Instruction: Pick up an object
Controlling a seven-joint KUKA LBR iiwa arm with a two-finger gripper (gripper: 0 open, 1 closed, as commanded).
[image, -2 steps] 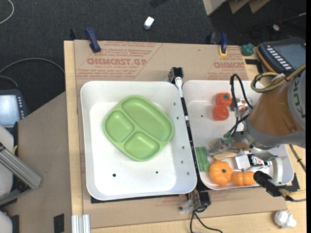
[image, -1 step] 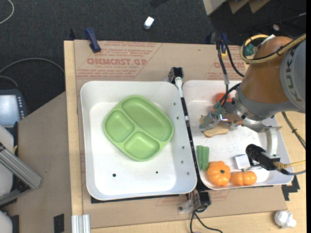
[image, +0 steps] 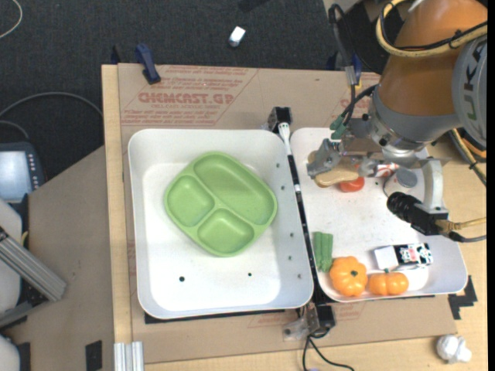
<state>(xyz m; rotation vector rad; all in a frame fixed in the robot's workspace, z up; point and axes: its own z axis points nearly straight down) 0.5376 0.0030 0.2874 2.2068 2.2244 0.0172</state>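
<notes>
1. The gripper (image: 334,163) hovers over the right bin (image: 363,230); whether it grips, I cannot tell.
2. Just beneath it: a tan and red object (image: 343,181) (partly hidden).
3. Beyond, the pumpkins (image: 348,275).

- red print reading "chemcast g p" on the brown protective sheet (image: 186,97) behind the bins; the smaller lines around it are too blurred to read
- letters "uk" on the arm's grey shell (image: 473,76), cut off at the edge
</notes>
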